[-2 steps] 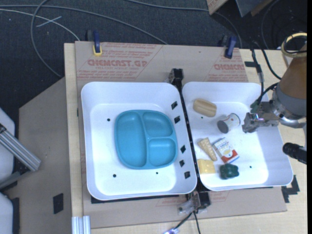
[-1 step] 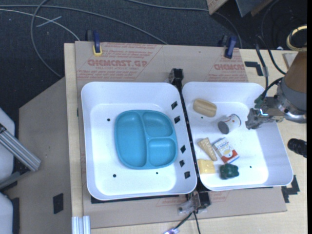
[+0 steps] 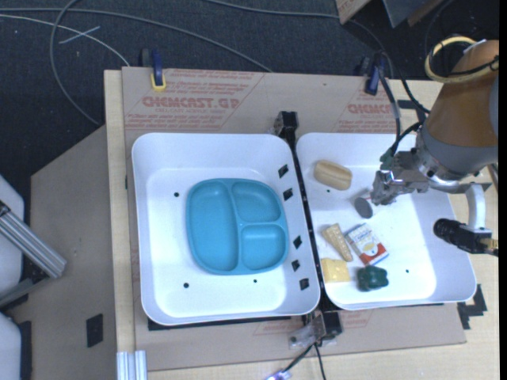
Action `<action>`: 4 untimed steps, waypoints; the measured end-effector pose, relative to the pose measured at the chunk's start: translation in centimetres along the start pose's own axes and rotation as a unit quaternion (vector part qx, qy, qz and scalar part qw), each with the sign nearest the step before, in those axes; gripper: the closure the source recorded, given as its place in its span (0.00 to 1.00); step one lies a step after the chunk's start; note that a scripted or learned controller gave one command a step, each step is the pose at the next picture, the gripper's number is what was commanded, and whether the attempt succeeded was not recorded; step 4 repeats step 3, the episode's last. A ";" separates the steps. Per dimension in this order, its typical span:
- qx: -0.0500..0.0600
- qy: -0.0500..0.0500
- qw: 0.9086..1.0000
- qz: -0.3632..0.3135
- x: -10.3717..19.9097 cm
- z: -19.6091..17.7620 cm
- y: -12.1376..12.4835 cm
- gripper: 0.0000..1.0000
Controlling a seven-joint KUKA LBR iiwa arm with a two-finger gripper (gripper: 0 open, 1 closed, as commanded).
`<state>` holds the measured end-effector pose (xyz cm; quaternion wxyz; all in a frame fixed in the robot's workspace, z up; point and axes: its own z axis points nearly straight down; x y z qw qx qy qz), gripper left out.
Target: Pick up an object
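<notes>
The worktop (image 3: 119, 212) bears a left bin (image 3: 158, 283) holding a blue divided plate (image 3: 236, 226) and a right bin (image 3: 444, 279) holding a bread roll (image 3: 333, 174), cheese wedges (image 3: 335, 244), a small red-and-white packet (image 3: 369, 245) and a green lump (image 3: 371, 278), perhaps toy broccoli. The arm (image 3: 463, 117) hangs over the right bin, its claw (image 3: 386, 187) just above a small grey object (image 3: 363, 207); whether the claw is clenched or released, I cannot tell.

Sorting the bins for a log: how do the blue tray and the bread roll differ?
The blue tray lies in the left bin; the bread roll lies in the right bin. The tray is far larger, flat and divided into compartments; the roll is small, rounded and tan. Both rest untouched.
</notes>
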<state>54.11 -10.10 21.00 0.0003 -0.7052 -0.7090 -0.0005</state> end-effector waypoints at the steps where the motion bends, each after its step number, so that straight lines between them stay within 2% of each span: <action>1: -0.001 0.001 1.000 -0.001 5.2 -1.3 1.9 1.00; 2: -0.001 0.001 1.000 -0.001 11.6 -1.5 3.2 1.00; 3: -0.001 0.001 1.000 -0.001 16.6 -2.5 4.4 1.00; 4: -0.001 0.001 1.000 -0.001 16.6 -2.5 4.4 1.00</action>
